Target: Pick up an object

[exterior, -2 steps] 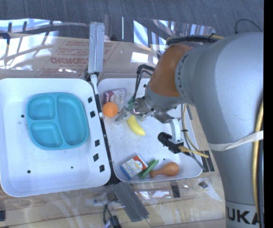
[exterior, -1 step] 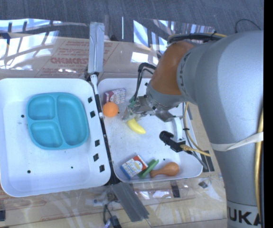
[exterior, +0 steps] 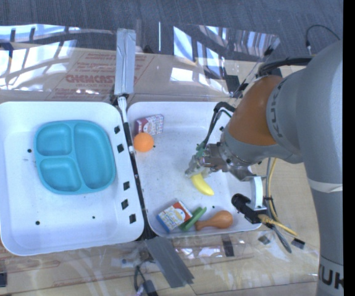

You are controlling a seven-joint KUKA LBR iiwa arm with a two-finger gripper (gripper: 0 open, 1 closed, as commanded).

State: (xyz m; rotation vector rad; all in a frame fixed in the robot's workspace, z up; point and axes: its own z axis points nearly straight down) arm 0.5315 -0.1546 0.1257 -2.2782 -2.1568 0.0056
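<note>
In the right-hand white bin (exterior: 165,165), the gripper (exterior: 197,165) is hanging low over the floor, just above and to the left of a yellow banana (exterior: 202,185), with the grey arm (exterior: 300,122) and its orange band (exterior: 254,113) reaching in from the right. Whether the fingers are spread or closed I cannot tell, since the wrist is hiding most of them and nothing is showing between them. The banana is lying tilted on the bin floor, its upper end right beside the gripper's tip. Against the bin's near wall, 3 things are sitting close together: a small colourful box (exterior: 173,216), a green vegetable (exterior: 194,219) leaning beside it, and a brown butternut-shaped squash (exterior: 215,221) touching the green piece. Near the left wall of this bin, an orange ball-like fruit (exterior: 143,142) is resting just below a small red-and-white carton (exterior: 149,125). The left-hand white bin (exterior: 16,227) is holding a turquoise divided plate (exterior: 75,155) with 3 compartments, well apart from the gripper.
</note>
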